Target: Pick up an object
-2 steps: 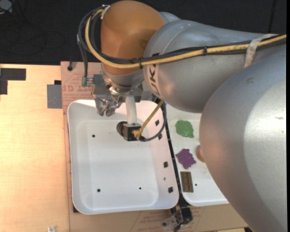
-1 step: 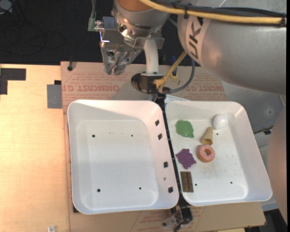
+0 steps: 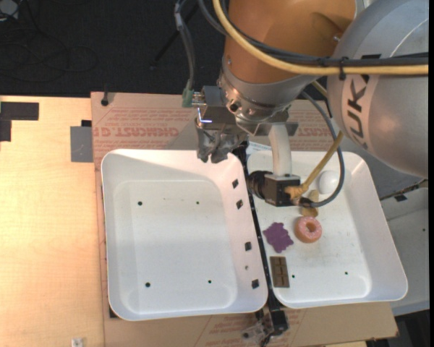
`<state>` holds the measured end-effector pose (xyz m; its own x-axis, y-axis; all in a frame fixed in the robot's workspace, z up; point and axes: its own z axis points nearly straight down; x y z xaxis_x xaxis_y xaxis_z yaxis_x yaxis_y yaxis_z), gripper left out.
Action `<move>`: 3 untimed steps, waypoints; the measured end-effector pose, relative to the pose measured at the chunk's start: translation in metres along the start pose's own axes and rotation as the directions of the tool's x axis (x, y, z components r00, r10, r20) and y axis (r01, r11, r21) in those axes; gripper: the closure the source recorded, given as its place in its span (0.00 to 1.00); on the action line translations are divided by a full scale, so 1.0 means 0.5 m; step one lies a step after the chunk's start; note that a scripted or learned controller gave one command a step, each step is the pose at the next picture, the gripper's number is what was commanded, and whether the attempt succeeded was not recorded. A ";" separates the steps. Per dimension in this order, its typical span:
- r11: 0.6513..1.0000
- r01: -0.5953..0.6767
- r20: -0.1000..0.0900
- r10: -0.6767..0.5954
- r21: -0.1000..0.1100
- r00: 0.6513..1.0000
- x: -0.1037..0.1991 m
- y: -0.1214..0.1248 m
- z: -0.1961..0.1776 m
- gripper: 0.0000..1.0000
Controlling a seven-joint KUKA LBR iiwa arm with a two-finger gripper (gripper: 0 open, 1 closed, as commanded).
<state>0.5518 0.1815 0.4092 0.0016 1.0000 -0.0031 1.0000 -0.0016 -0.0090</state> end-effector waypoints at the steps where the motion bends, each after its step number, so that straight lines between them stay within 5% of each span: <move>1: 1.000 0.001 -0.001 -0.001 -0.002 1.000 -0.079 -0.079 0.054 1.00; 2: 1.000 -0.003 -0.001 0.003 -0.009 1.000 -0.184 -0.024 0.013 1.00; 3: 1.000 -0.005 -0.001 0.005 0.002 1.000 -0.337 -0.074 0.181 1.00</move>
